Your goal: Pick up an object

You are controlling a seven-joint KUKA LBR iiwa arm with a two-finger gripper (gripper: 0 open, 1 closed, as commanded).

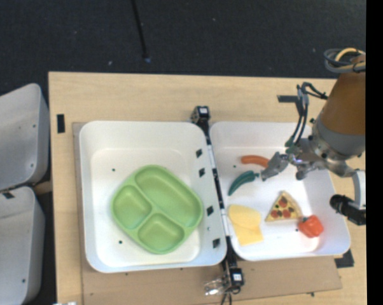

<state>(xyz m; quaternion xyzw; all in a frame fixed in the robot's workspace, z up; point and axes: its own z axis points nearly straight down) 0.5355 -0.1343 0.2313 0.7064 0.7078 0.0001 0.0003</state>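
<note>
The green pepper (243, 180), slim, curved and unlabelled, lies in the right bin (268, 250) beside an orange carrot (254, 160). I see the gripper (287, 165) just right of it, fingers spread, holding nothing.

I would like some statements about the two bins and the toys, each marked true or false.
1. The green plate lies in the left bin. True.
2. The pizza slice lies in the left bin. False: it lies in the right bin.
3. The gripper is above the right bin. True.
4. The red toy lies on the green plate. False: it lies beside the pizza slice.
5. The yellow cheese is in the right bin. True.
</note>
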